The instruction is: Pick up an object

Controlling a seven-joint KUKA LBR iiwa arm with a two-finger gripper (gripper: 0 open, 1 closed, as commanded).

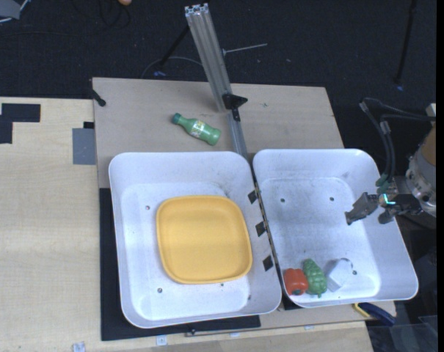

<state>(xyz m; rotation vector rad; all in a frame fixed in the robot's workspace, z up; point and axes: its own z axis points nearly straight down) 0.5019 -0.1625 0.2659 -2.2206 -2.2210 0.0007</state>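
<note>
Hovering over right bin rim, gripper, slightly parted, holding nothing

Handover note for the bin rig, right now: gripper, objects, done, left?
Gripper: at the right bin's right edge, above the floor, nothing visible between its fingers; open or shut unclear.
Objects: red piece, green piece and white piece clustered in the right bin's near corner. Yellow plate in the left bin. Green bottle lying on the bench behind the bins.
Done: nothing picked.
Left: choose an object, descend, grasp, lift.

Plate in left bin, toys — right bin
</note>
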